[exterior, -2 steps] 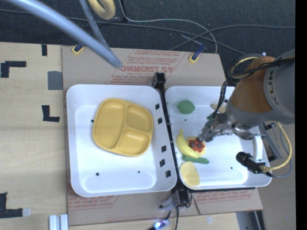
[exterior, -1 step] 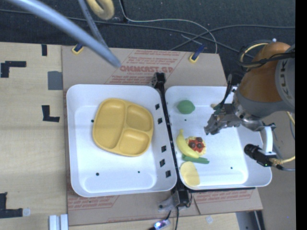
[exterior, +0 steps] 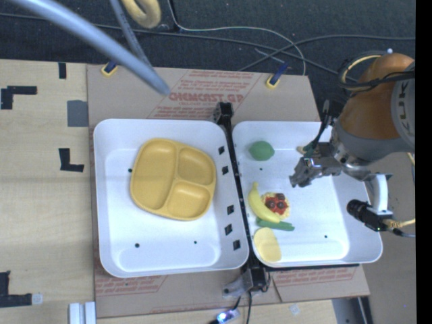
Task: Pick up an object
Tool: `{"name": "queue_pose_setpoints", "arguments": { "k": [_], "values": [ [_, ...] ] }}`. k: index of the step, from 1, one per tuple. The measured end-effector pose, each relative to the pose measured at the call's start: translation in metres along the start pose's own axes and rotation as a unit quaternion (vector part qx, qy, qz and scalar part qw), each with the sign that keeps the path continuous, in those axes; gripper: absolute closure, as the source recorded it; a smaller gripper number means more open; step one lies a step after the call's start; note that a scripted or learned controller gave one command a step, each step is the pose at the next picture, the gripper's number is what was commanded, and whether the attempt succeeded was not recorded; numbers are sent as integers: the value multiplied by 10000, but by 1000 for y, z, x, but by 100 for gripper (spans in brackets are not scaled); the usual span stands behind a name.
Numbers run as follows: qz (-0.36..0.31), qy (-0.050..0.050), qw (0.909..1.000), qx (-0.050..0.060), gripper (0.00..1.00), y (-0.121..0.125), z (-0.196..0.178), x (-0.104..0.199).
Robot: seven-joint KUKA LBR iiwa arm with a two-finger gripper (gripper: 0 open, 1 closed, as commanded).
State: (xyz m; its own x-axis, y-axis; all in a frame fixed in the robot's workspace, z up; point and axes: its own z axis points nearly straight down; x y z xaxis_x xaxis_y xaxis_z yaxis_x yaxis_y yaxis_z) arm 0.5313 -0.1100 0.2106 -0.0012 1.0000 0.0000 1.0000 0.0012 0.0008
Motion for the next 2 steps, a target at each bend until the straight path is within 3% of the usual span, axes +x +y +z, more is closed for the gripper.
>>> {"name": "queue_pose_setpoints", "arguments": {
  "k": [1, 2],
  "values": [
    [-27, 9, 10000, 8, 100, 15, -6, 53],
    [-29, 7, 10000, 17, 100, 14, 2, 110]
  ]
}}
